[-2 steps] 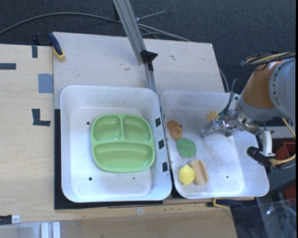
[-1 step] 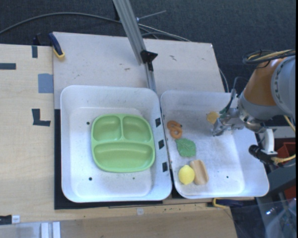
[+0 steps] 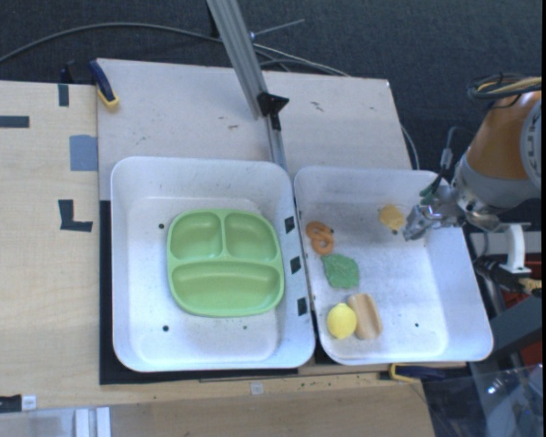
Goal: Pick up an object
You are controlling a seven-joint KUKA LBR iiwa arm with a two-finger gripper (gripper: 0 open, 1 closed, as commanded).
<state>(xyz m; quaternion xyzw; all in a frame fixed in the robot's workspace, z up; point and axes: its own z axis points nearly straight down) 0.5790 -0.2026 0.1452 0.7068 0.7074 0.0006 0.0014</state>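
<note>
Gripper [image 3: 417, 227] small and dark against the white of the right bin [image 3: 455, 280], tips blurred together; jaws apart or closed, impossible to tell. Arm [image 3: 502, 153] cut off at the right, only the orange band and a grey wrist in view. Just left of the gripper, near the bin's far side, a small yellow-orange piece [image 3: 391, 216], rounded, soft-edged, too small to identify; touching the tips or merely beside them, unclear. Nothing visibly between the fingers.

Further left in the same bin, an orange pretzel-shaped twist [image 3: 320, 237], below it a flat green leafy lump [image 3: 341, 270] with a bumpy surface. Toward the near edge, a smooth yellow lemon [image 3: 341, 320] touching a tan hot-dog bun [image 3: 368, 316]. Bin floor speckled with dark flecks.

In the left bin [image 3: 127, 244], a glossy light-green divided plate [image 3: 225, 262], three compartments, rounded corners. Bare wood bench [image 3: 36, 271] beyond.
</note>
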